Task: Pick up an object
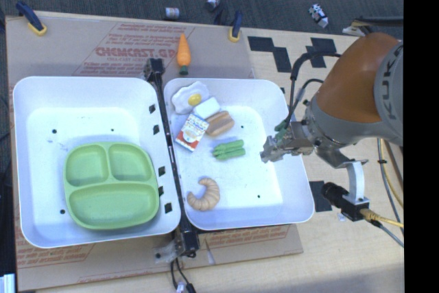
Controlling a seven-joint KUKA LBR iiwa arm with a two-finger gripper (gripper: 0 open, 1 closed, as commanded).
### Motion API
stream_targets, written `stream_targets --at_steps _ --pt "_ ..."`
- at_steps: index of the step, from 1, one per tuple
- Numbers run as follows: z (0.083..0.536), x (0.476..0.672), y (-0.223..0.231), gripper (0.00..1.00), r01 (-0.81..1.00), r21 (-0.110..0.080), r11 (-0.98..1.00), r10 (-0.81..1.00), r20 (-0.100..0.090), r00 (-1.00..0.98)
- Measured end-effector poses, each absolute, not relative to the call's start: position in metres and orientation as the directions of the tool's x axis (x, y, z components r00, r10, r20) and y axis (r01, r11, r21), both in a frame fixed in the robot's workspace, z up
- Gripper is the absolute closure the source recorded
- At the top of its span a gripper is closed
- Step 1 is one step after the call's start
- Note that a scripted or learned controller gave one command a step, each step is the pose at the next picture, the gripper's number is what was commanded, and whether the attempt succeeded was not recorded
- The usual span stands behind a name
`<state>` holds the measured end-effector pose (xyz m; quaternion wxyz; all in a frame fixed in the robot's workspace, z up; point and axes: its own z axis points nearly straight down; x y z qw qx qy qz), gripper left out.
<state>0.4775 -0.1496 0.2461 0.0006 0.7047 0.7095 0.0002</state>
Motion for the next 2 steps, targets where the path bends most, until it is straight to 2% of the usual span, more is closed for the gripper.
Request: stream_targets --at_steps 1,2 --pt "0.2295 0.4773 -0.1334 1.0 1.0 -0.001 0.008 1.0 0.0 -0.008" --pt "0.2295 0.4772 -0.1335 0.0 1.0 -0.001 0.007 1.0 0.0 -0.007"
